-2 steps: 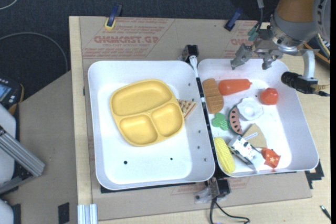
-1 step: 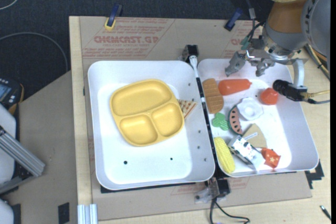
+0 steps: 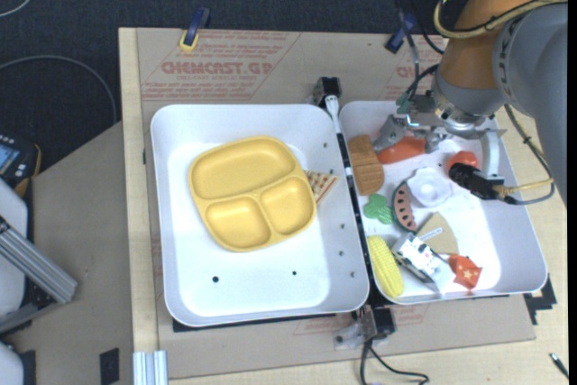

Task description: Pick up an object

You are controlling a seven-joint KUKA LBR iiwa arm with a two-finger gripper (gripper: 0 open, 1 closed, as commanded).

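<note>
Camera view: an orange carrot (image 3: 403, 151), judged light, stiff and slippery, best taken across its middle, is seen at the right bin's (image 3: 532, 239) far end just beneath the gripper (image 3: 416, 123), whose state cannot be told, beside bread (image 3: 365, 165).

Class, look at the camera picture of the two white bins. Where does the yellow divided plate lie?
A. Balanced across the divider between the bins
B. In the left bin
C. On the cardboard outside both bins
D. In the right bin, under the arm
B: the yellow divided plate lies flat on the floor of the left bin, well apart from the toy foods such as the corn cob crowded in the right bin.
</note>
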